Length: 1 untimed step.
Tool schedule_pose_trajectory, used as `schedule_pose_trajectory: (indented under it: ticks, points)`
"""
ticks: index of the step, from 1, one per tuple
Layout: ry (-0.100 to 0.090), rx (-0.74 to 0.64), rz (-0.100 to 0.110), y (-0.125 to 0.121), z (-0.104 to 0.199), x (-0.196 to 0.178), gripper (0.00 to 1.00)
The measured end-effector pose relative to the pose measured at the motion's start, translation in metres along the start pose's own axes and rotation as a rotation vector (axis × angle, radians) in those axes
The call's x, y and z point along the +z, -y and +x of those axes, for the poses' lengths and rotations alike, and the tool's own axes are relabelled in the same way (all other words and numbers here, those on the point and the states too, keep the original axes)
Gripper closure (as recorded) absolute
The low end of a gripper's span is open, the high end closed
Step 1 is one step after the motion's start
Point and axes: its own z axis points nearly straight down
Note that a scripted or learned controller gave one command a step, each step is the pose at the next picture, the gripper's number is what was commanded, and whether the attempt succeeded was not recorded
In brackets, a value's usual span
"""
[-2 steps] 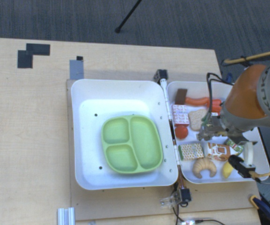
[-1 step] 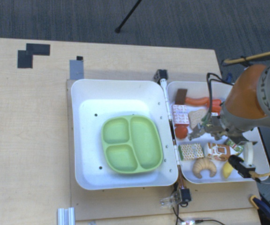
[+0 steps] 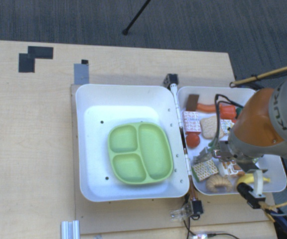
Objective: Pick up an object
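Note:
My gripper (image 3: 216, 153) hangs low over the middle of the right bin (image 3: 278, 179), under the arm's orange band. Around it lie several toy foods. A red tomato (image 3: 193, 140) sits just to its left. A green checked packet (image 3: 205, 169) lies just below it, and a tan bread slice (image 3: 209, 127) just above. A brown pastry (image 3: 218, 183) and a yellow banana (image 3: 253, 179) rest near the bin's front edge. At the back are a brown block (image 3: 192, 101) and a red-orange vegetable (image 3: 206, 107). The arm hides the bin's right half.
The left bin (image 3: 91, 133) holds a green divided plate (image 3: 140, 153). A white dotted packet (image 3: 192, 121) lies by the wall between the bins. Cables and a clip (image 3: 193, 208) lie at the bench's front edge. A black tripod leg (image 3: 141, 11) crosses the carpet behind.

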Motion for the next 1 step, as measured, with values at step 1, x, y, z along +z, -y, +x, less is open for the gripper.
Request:
schedule_pose_trajectory:
  ticks: [1]
  points:
    - [0.000,-0.001,-0.005,-0.0022,0.0003,-0.0112,1.00]
